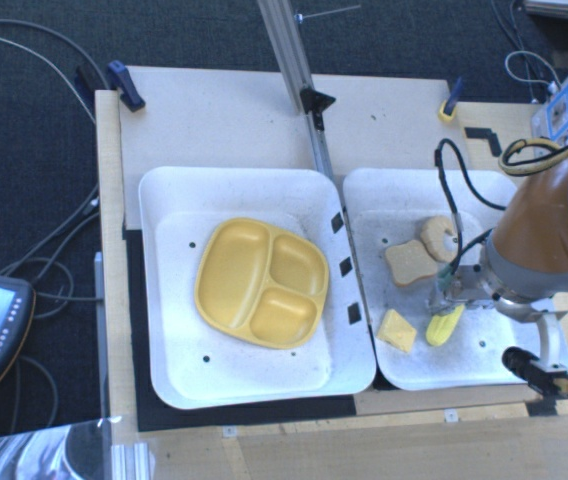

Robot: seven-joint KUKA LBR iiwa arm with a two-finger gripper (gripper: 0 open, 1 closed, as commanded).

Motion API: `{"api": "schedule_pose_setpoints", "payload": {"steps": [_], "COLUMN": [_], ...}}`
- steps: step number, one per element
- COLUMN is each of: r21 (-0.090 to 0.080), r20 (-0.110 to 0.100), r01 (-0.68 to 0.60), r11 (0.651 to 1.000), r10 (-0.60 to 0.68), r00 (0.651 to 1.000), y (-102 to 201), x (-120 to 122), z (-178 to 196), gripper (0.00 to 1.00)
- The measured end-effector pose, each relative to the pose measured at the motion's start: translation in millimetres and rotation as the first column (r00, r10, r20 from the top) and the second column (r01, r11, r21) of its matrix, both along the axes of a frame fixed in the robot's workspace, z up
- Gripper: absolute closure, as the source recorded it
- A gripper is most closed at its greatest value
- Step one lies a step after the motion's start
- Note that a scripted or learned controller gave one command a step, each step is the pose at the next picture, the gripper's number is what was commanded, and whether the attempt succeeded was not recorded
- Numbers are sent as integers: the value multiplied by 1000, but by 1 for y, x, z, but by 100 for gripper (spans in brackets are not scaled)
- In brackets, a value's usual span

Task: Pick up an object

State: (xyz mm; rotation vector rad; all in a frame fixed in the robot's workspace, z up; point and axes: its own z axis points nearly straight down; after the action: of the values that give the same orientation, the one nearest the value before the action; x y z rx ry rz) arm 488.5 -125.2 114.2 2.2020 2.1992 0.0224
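Over the right bin (404, 368) our gripper (451, 293) sits at the yellow corn cob (444, 324); we cannot tell its finger state. We judge the grasp underway; next comes closing, then lifting

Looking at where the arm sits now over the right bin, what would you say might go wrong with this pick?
The gripper sits just above the yellow corn-shaped piece, with the tan bread-slice piece and beige doughnut-shaped piece close by; it may nudge a neighbour instead. The corn piece looks rounded and could slip sideways. The black cable looping over the right white bin might snag.
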Motion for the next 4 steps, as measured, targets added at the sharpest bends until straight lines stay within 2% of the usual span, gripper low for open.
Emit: {"api": "schedule_pose_setpoints", "payload": {"steps": [1, 2, 3, 4], "r21": [9, 9, 11, 12], "r20": [-23, -23, -33, -28], "r01": [-3, -4, -2, -8], "r11": [1000, 1000, 1000, 1000], "r10": [3, 4, 3, 8], "r00": [1000, 1000, 999, 1000], "y": [-1, -1, -1, 44], "x": [9, 11, 11, 33], "z": [62, 116, 104, 108], "gripper": [100, 100, 100, 100]}}
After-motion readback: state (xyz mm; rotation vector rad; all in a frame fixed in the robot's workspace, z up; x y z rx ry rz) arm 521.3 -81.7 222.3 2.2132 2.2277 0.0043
